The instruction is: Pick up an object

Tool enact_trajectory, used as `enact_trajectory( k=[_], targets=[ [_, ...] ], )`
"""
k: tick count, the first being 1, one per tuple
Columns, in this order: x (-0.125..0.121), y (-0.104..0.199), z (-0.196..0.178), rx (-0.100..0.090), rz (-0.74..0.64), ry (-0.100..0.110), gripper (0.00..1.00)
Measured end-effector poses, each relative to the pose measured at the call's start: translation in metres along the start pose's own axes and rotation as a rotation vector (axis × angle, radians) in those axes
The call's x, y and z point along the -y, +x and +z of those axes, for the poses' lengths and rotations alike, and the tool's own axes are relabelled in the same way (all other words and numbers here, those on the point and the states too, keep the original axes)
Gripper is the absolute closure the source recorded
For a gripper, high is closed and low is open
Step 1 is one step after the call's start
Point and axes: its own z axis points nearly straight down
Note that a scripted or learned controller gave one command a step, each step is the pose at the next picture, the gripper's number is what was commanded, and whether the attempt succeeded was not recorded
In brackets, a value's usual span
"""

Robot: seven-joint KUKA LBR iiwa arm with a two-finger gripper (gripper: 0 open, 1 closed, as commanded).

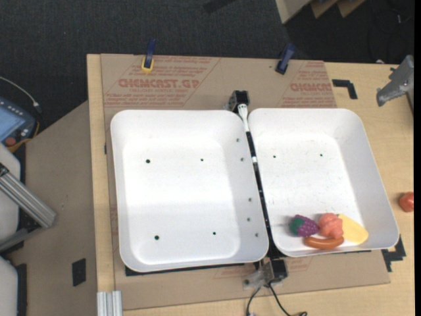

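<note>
Near edge: a cable and a small black clamp [273, 269] sit at the front of the tabletop [59, 176], right where the two bins meet.

Left bin [131, 176]: a shallow white tray with a few dark dots on its floor.

Right bin [309, 150]: the same kind of tray, touching the left one along a dark seam down the middle.

Objects to pick: a small huddle of toy food in the right bin's front right corner. A purple grape bunch [304, 225] lies on the left of it, an orange-red lumpy piece [331, 224] in the middle, a yellow piece [354, 230] on the right, and a reddish sausage shape [323, 242] along the front. They touch or nearly touch one another.

Long axis: the sausage lies roughly left to right, following the bin's front wall.

Arm: a grey part [396, 84] shows at the far right edge, past the right bin's back corner.

Fingers: I cannot tell whether they are spread or closed.

Key relation: the toys lie well apart from the grey part, toward the front of the view and slightly left. I judge a reach must come forward along the right bin's right side, then down into a crowded corner.

Also there: a small orange thing [406, 201] on the tabletop outside the right bin.
</note>
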Motion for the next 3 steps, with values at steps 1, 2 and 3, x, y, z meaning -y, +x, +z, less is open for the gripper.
enact_trajectory(
  k=[1, 2, 3],
  targets=[
    [0.000, -0.002, -0.006, 0.001, 0.003, 0.006, 1.00],
    [-0.033, -0.053, 0.110, -0.002, 0.010, 0.026, 1.00],
    [-0.032, -0.147, 0.167, -0.001, 0.013, 0.021, 1.00]
  ],
)
